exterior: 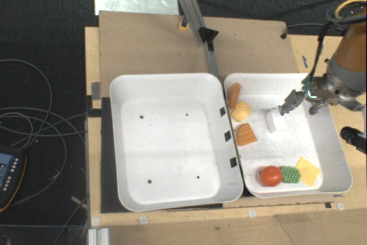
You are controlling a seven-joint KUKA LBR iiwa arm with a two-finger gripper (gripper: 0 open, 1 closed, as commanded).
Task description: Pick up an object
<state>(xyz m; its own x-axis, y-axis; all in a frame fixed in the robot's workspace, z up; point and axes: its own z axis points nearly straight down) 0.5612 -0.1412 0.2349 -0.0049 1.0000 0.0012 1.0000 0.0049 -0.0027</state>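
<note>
The right bin [321, 123] holds several small objects. A white block [276, 121] lies near the bin's middle. Along its left side sit an orange-brown stick [234, 94], a yellow corn piece [241, 111] and an orange wedge [246, 135]. At the front lie a red tomato [270, 175], a green knobbly piece [290, 174] and a yellow cheese slab [308, 171]. My gripper [288, 107] reaches in from the right and hangs just above and right of the white block, its dark fingers pointing down-left toward it. Nothing shows between the fingers.
The left bin [123, 123] sits beside the right one, joined by black clips [227, 135]. A grey slanted pole [189, 0] crosses the back of the bench. Cables lie on the floor at left.
</note>
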